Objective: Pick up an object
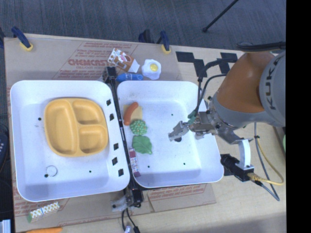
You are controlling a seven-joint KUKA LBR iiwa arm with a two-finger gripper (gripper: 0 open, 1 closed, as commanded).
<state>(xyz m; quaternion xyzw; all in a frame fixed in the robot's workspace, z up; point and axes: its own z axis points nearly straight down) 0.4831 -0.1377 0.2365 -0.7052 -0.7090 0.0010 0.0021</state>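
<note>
We see the gripper [176,134] over the right bin [165,176] — whether its fingers are clenched, we cannot tell — well apart from the sausage [130,112].

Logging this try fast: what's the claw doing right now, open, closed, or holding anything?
Claw: over the right bin, nothing visible between its fingers; open or closed cannot be told.

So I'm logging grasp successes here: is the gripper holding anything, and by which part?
Nothing is held. The two-finger gripper hovers over bare floor of the right white bin, apart from the green leaf-shaped toy and the other toy foods.
</note>
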